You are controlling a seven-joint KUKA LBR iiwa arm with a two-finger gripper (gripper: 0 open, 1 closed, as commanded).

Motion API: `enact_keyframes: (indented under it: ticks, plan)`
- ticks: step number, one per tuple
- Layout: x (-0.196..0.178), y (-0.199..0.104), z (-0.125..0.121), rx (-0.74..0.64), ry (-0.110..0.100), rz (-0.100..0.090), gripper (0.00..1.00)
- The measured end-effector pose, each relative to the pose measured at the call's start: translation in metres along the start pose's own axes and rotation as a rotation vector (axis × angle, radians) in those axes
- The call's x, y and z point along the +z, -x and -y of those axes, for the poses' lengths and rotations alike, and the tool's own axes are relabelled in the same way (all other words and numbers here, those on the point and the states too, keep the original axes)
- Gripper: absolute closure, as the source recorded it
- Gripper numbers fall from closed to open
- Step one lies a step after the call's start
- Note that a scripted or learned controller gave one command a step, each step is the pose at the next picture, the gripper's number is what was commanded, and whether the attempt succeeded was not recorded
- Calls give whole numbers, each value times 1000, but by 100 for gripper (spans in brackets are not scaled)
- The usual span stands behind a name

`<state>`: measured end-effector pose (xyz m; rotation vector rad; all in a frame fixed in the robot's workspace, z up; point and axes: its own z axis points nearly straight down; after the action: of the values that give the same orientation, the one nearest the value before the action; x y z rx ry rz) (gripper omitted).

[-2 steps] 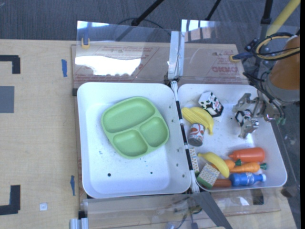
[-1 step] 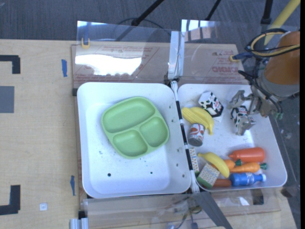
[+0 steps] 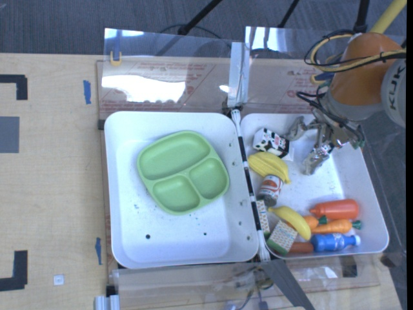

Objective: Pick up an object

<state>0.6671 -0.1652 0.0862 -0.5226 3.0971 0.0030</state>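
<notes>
Gripper [image 3: 308,146] hangs open, holding nothing, over bare floor of the right bin [image 3: 371,192]; toys crowd its left edge.

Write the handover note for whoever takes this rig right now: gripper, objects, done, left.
Gripper: over the upper part of the right bin, nothing seen between its fingers.
Objects in the right bin: black-and-white cow toy, two bananas, small can, orange carrot, red-orange vegetable, blue bottle.
Left bin: green divided plate.
Done: no pick yet.
Left: grasp one object and lift it; the cow toy lies nearest the gripper.
</notes>
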Motion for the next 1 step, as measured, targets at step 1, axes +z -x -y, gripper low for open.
enact_keyframes:
  ticks: [1]
  plan:
    - [-60, -106, 14, -10, -3, 2, 0]
